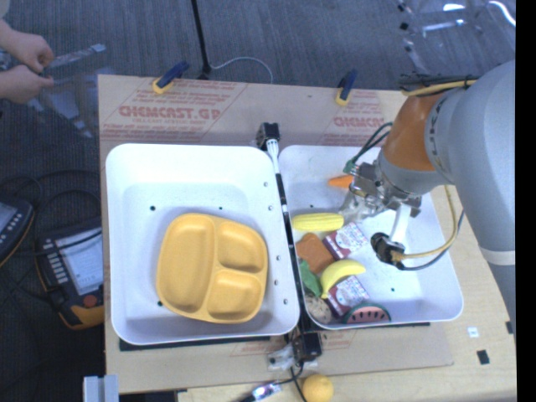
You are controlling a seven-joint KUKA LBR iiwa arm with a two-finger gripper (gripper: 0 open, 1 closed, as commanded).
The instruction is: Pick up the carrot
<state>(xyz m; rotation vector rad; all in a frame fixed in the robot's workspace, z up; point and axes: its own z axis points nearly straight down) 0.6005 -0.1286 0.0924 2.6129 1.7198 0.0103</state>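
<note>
The carrot (339, 181) is a small orange piece lying in the back part of the right bin (435, 296), and only its left end shows. My gripper (360, 201) hangs directly over its right end, low in the bin. The wrist and the orange band cover the rest of the carrot. I cannot see anything held.
Left bin (126, 191) holds a yellow divided plate (213, 266). In the right bin lie a corn cob (316, 222), a brown bread piece (311, 248), a banana (342, 270), two red packets (345, 239), a watermelon slice (368, 314). A lemon (316, 386) sits outside at the front.
</note>
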